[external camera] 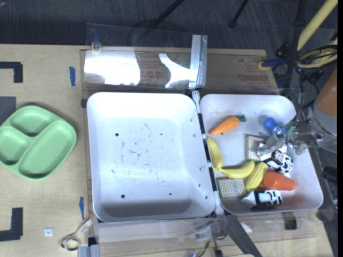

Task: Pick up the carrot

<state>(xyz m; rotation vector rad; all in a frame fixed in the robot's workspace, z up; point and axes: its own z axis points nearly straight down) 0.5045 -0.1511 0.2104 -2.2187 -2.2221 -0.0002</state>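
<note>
The carrot (225,125) is orange with a green tip. It lies at a slant in the upper left part of the right bin (305,197), its tip pointing right. My gripper (280,139) reaches in from the right edge and hangs low over the middle right of that bin. It is roughly a hand's width to the right of the carrot and slightly nearer the front. Clutter sits under it. Nothing of the carrot is near it.
The right bin also holds a blue object (271,124), a yellow banana (230,166), a corn cob (256,175), an orange item (278,182), two black-and-white toys (282,160) and small square pads (231,187). The left bin (144,149) adjoins it. A green divided plate (36,142) sits far left.
</note>
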